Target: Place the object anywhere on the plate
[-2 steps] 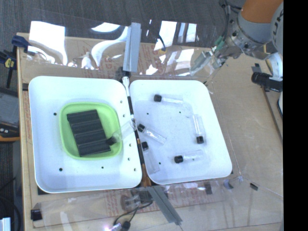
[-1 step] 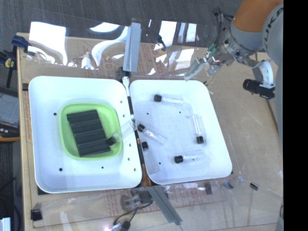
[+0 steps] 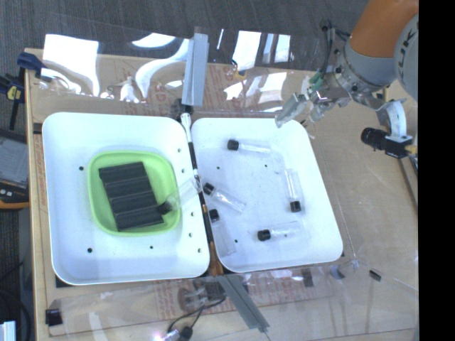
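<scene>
Starting on the left: the left bin (image 3: 64,190) is holding the green plate (image 3: 99,183), and the plate is carrying a dark ribbed block (image 3: 129,196) that's taking up most of its middle. There's one clear vial with a black cap (image 3: 169,203) lying at the plate's right edge, cap touching the block, body hanging out over the rim toward the divider. I'd guess that one counts as placed, but you're cutting it close since it's only half on.

Moving right, the right bin (image 3: 323,226) is keeping the rest of the supply: several more capped vials (image 3: 274,233) lying flat and scattered, well apart from each other, which should be making single picks easier.

Furthest right, the gripper (image 3: 295,110) is hanging over the top right corner of that bin, beyond the vials. I'm not seeing anything between its fingers, and honestly I cannot tell how far they're spread, it's too blurry against the reflections.

So you're probably looking at another pick from the right bin next.
</scene>
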{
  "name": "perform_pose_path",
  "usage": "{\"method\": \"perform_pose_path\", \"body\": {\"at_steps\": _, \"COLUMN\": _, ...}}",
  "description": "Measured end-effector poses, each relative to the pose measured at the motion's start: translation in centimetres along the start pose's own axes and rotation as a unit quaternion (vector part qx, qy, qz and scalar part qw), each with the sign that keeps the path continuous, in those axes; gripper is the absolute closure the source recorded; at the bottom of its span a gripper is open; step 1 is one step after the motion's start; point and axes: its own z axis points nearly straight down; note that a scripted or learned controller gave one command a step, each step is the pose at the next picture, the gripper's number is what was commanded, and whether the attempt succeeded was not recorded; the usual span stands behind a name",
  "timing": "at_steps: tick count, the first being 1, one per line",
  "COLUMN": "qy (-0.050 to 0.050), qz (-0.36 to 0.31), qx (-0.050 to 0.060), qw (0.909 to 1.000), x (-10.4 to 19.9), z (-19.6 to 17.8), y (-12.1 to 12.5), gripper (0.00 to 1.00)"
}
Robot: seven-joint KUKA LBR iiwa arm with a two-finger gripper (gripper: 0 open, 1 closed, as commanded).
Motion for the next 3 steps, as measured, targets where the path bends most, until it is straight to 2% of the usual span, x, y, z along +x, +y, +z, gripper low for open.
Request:
{"method": "perform_pose_path", "body": {"at_steps": 1, "qy": -0.001, "qz": 0.015, "qx": -0.002, "qw": 0.9999, "x": -0.2, "z": 1.1, "y": 1.4, "gripper": 0.0}}
{"method": "perform_pose_path", "body": {"at_steps": 2, "qy": 0.0, "qz": 0.038, "qx": 0.0, "qw": 0.9993, "x": 0.3, "z": 2.2, "y": -1.7, "gripper": 0.0}}
{"method": "perform_pose_path", "body": {"at_steps": 3, "qy": -0.001, "qz": 0.079, "qx": -0.002, "qw": 0.9969, "x": -0.2, "z": -8.1, "y": 2.2, "gripper": 0.0}}
